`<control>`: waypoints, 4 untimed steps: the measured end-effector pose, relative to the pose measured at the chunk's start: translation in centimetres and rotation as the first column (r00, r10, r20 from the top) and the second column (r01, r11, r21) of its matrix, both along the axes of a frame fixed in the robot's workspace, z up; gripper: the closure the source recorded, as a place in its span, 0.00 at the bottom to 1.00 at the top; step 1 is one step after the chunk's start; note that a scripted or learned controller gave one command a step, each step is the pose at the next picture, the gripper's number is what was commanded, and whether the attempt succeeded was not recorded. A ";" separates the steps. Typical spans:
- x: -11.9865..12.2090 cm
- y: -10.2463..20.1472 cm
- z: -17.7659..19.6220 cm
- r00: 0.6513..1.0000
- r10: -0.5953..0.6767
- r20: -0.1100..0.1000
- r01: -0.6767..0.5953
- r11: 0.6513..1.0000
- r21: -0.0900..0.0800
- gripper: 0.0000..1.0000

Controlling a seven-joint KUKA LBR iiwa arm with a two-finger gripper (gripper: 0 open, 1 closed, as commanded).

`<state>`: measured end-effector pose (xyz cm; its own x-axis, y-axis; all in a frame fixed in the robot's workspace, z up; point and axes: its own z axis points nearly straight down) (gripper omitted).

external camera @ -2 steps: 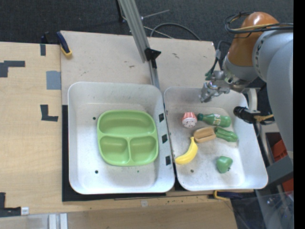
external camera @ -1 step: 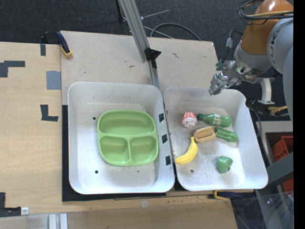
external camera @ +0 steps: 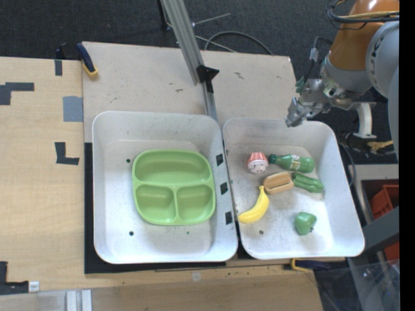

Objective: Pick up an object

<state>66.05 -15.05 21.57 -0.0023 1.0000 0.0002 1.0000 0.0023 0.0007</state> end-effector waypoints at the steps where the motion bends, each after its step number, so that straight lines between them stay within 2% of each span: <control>1: -1.5 5.8 -0.7 1.000 0.004 -0.004 -0.004 1.000 0.002 1.00; 2: -1.8 11.1 -1.2 1.000 0.004 -0.003 -0.004 1.000 0.002 1.00; 4: -4.6 21.5 -2.0 1.000 0.004 -0.004 -0.004 1.000 0.001 1.00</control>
